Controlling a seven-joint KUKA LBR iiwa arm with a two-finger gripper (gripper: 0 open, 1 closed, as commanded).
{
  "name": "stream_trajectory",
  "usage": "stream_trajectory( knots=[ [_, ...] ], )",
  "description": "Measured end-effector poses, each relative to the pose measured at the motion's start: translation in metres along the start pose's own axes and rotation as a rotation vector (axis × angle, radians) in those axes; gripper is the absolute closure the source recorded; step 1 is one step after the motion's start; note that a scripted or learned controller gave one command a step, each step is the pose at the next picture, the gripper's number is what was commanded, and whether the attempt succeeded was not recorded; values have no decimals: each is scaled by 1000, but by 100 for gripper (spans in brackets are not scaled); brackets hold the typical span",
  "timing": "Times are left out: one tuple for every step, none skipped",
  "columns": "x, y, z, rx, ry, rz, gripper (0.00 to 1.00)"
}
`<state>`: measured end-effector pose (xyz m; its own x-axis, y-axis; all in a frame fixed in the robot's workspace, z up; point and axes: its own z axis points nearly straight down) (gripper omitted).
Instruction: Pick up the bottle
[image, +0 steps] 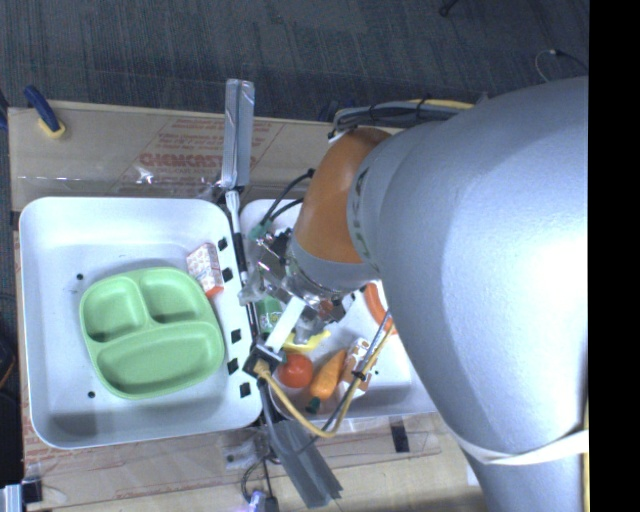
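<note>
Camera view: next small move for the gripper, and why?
Probably a short straight lift. The gripper is low in the right bin, next to the tomato and carrot, hiding what's beneath; lifting would show any catch.

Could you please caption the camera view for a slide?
Arm over the right bin with a tomato and carrot; green plate in the left bin.

A single camera sits fixed above the bench (120, 150) and looks down at a slant, near enough that the bench spans most of the frame. Its far edge runs across the top, with dark floor (300, 40) beyond it. The left bin (50, 300) lies whole in view. The arm (480, 280), entering from the right and much nearer the lens, covers most of the right bin (400, 375).
</note>
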<state>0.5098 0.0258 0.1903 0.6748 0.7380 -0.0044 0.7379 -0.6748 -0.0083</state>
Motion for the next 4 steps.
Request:
stream_trajectory(
  knots=[
    [-5,87,-1,-3,2,259,0],
    [39,-18,-25,0,2,468,0],
    [57,-99,91,-3,0,346,0],
    [119,-154,23,-6,6,507,0]
  ],
)
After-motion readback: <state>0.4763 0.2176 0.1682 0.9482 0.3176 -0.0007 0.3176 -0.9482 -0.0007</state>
